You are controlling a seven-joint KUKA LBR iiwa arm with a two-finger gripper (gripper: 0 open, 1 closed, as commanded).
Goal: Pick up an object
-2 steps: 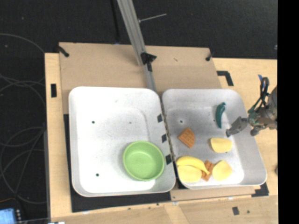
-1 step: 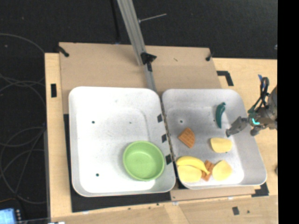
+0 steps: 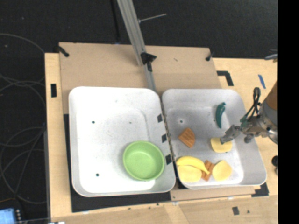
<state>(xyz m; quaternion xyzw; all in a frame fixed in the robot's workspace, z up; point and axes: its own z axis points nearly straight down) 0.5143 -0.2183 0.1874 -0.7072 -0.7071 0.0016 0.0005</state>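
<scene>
So far nothing is lifted: lower centre, a green bowl (image 3: 144,160) sits in the left bin (image 3: 93,106); right of it, in the right bin (image 3: 196,101), the gripper (image 3: 227,137) touches a yellow piece (image 3: 220,146), finger state unclear.

A robot lab: 2 white bins (image 3: 84,125) on a plywood bench (image 3: 187,59), loose cables (image 3: 23,125).

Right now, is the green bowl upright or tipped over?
Upright. The green bowl sits in the left bin with its round rim and hollow inside facing up; nothing shows inside it.
</scene>
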